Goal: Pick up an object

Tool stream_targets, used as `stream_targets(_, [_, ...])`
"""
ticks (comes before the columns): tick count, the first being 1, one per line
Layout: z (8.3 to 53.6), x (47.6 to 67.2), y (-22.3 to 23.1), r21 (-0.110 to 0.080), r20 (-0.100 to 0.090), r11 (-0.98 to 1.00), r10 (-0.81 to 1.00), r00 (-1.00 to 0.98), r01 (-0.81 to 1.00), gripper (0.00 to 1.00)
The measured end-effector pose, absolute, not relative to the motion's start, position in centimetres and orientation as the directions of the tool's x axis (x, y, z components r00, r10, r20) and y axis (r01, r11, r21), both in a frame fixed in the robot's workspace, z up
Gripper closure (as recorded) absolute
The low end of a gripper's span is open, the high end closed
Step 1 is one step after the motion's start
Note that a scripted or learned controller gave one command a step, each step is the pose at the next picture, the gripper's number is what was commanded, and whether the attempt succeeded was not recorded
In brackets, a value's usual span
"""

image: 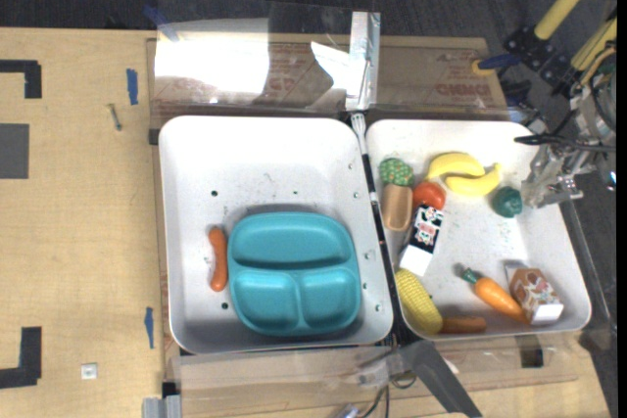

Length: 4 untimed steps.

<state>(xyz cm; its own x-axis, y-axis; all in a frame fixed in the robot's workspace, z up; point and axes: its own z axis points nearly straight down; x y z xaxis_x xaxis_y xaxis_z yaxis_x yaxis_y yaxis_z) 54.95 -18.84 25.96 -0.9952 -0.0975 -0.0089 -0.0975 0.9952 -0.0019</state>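
The tool [551,179] hangs at the right bin's [578,255] upper right rim, a grey metal shape, and I cannot tell how it is set. Nothing is seen caught in it.

The nearest thing to it is a small round teal ball [506,202], smooth and glossy, lying just beside the tool toward the bin's middle. Being round, it has no long axis to line up with. Just past it lies a curved yellow plastic banana [464,173], its long axis running roughly across the bin, left to right.

Farther from the tool, along the bin's near side, lie an orange plastic carrot [493,295] set on a slant and a small printed box [535,294] close to it. A knobbly yellow corn cob [418,300] rests against the dividing wall.

The left bin [196,152] holds a teal divided plastic tray [293,271] with a slim orange sausage-shaped piece [217,258] just beside it, well apart from the tool.

By my judgement the ball is the likeliest pick, though its smooth round form may roll away.
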Motion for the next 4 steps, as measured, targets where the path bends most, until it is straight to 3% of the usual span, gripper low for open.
stream_targets(1, [26.4,59.9,-20.5,-0.004,-0.010,0.942,-0.336,-0.942,-0.336,1.00])
stream_targets(2, [26.6,63.0,-19.5,-0.006,-0.010,0.849,-0.529,-0.849,-0.529,1.00])
stream_targets(3, [26.1,63.2,-19.0,-0.005,-0.008,0.743,-0.669,-0.743,-0.669,1.00])
stream_targets(4, [27.8,66.9,-17.9,-0.008,-0.009,0.681,-0.732,-0.681,-0.732,1.00])
